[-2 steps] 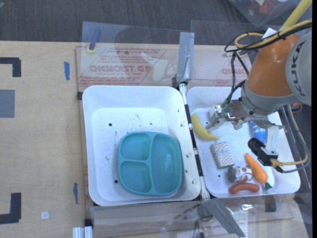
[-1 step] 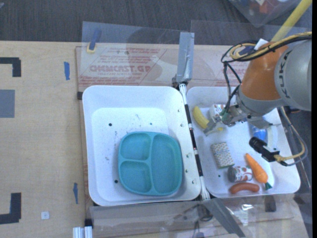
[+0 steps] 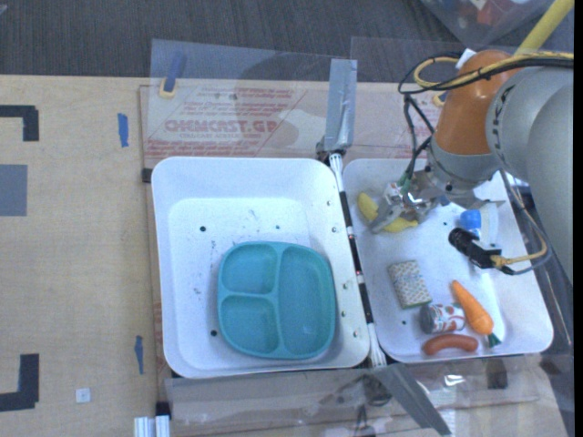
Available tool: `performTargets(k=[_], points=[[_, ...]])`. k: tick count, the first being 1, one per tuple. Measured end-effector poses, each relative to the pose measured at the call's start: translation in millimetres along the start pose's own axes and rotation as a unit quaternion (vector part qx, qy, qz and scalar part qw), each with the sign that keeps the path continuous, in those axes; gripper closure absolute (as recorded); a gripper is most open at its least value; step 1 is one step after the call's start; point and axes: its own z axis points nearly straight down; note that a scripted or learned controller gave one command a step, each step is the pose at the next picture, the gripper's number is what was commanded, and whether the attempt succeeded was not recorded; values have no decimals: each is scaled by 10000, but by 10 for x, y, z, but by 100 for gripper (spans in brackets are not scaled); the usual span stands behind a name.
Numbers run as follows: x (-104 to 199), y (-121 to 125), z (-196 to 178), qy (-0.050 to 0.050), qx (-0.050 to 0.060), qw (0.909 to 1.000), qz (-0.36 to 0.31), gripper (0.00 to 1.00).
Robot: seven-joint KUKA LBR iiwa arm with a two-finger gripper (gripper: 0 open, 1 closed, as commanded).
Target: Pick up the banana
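Note:
The yellow banana (image 3: 369, 209) lies at the upper left of the right bin (image 3: 537, 335), close to the wall shared with the left bin. My gripper (image 3: 401, 206) is low over the banana's right half and hides its middle. The banana's other end shows just below the gripper. It seems to rest on the bin floor. The grey arm with its orange band comes in from the upper right.
In the right bin lie a patterned block (image 3: 410, 283), a carrot (image 3: 472, 306), a small printed can (image 3: 439, 318) and a red sausage (image 3: 449, 343). The left bin (image 3: 182, 189) holds a teal divided plate (image 3: 276, 300).

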Motion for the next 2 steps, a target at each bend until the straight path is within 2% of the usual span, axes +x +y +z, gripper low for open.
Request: performTargets(k=[1,2], points=[[-29,-3,-100,-46,-21,10000,-8,100],[332,231,-993,-125,-297,9994,114,100]])
